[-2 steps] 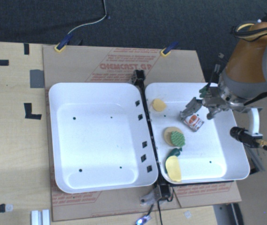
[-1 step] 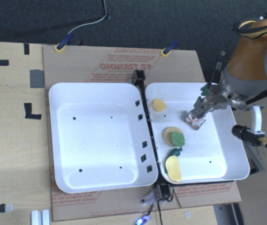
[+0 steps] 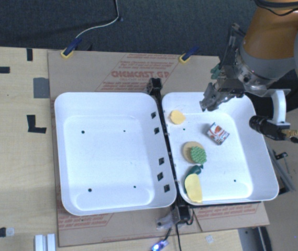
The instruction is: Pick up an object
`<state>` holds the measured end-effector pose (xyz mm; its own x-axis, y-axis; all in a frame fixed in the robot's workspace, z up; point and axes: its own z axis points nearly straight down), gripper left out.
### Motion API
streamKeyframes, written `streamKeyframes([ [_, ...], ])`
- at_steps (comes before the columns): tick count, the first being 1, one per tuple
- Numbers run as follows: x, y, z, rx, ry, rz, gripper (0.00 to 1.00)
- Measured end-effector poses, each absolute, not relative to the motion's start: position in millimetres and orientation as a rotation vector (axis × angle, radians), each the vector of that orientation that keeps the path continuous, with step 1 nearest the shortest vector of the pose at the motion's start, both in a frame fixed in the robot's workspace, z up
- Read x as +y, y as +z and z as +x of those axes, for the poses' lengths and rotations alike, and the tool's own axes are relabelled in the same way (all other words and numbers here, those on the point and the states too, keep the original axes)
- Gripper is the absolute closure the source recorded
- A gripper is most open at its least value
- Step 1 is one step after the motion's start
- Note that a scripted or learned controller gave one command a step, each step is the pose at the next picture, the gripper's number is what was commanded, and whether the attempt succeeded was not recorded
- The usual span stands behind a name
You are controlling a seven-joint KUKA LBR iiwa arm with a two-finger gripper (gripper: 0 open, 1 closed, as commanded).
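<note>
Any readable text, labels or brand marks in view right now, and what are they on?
Red print on the cardboard sheet behind the bins: seen upside down, too blurred to read with confidence.
Red and white markings on the small can in the right bin: too small to read.
Nothing else carries legible text.

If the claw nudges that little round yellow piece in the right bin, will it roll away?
The small round yellow piece looks flattish, so it would probably slide rather than roll. It seems light for its size. The smooth white right bin may let it skid.
</note>
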<state>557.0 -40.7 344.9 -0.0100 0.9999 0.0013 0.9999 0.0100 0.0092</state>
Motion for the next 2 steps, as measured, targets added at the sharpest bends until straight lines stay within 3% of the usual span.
streamKeyframes([
  [1, -28, 476, 553.7, 2.219, 0.017, 2.208, 1.0],
  [2, -22, 539, 490.4, 2.223, 0.007, 2.215, 1.0],
])
